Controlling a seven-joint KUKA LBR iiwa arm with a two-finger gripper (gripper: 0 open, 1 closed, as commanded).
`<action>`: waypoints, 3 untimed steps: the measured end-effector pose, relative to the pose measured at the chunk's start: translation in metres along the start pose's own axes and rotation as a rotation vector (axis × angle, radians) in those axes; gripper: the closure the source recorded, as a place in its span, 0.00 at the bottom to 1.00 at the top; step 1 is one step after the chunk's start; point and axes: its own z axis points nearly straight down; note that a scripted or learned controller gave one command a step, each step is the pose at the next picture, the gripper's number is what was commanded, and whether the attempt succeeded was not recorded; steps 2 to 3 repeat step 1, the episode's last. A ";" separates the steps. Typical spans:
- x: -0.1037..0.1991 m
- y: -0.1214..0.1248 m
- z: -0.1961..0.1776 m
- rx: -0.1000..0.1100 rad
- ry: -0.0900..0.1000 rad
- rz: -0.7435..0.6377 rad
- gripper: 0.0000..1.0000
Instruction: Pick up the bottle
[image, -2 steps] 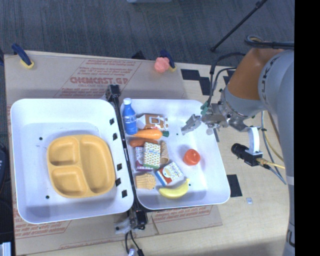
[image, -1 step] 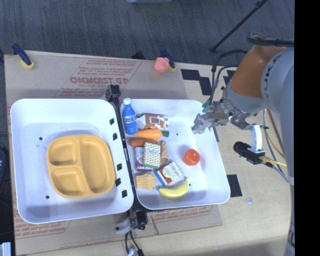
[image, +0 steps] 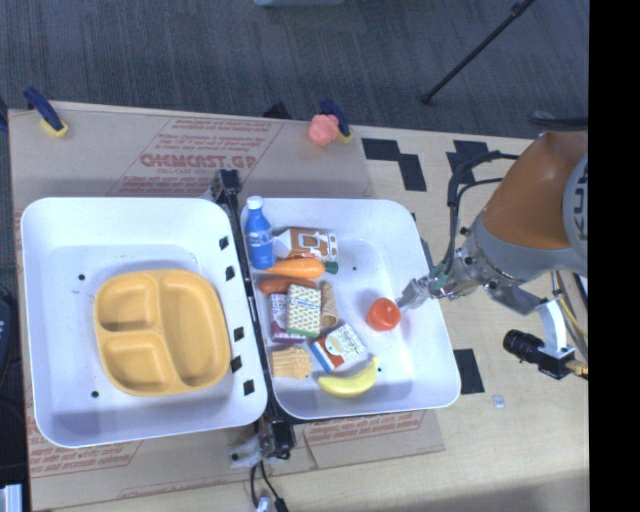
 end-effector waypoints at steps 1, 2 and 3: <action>0.065 -0.018 0.004 0.002 0.002 0.464 1.00; 0.065 -0.018 0.004 0.002 0.002 0.464 1.00; 0.065 -0.018 0.004 0.002 0.002 0.464 1.00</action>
